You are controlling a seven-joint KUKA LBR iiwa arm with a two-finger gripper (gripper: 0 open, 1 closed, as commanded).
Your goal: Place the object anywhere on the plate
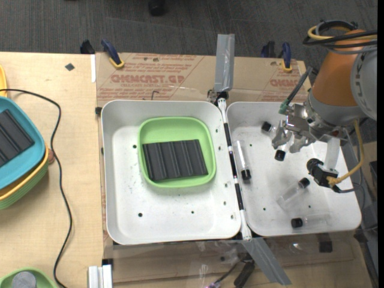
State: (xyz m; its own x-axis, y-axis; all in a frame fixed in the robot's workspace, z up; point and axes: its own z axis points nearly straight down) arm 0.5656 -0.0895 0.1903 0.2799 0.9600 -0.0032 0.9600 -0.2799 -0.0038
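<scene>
**Fingers parted over the right bin, plate unloaded**

Nearest the front of the counter (pixel 48 233), the right bin (pixel 264 212) holds a clear tube with a black cap (pixel 297 222) close to its front wall. A little farther back lies a second capped tube (pixel 295 191), tilted, its black end pointing toward the arm. Along the bin's left wall lies a long clear tube (pixel 240 158), cap toward the front.

Beyond these, the gripper (pixel 288 146) hangs over the middle of the right bin. Its fingers stand apart with nothing between them. A small black cap (pixel 279 155) sits just beside the left fingertip, and another black piece (pixel 266 126) lies farther back.

In the left bin (pixel 126 212) the green plate (pixel 174 123) sits toward the back, carrying a dark ridged mat (pixel 174 159). None of the tubes is on it; all lie in the other bin.

At the far left, a blue tray (pixel 30 143) is stacked on others, with a black cable (pixel 60 161) running past it. The arm's orange band (pixel 336 77) rises at the right. Behind the bins is a sheet of cardboard (pixel 156 77).
</scene>
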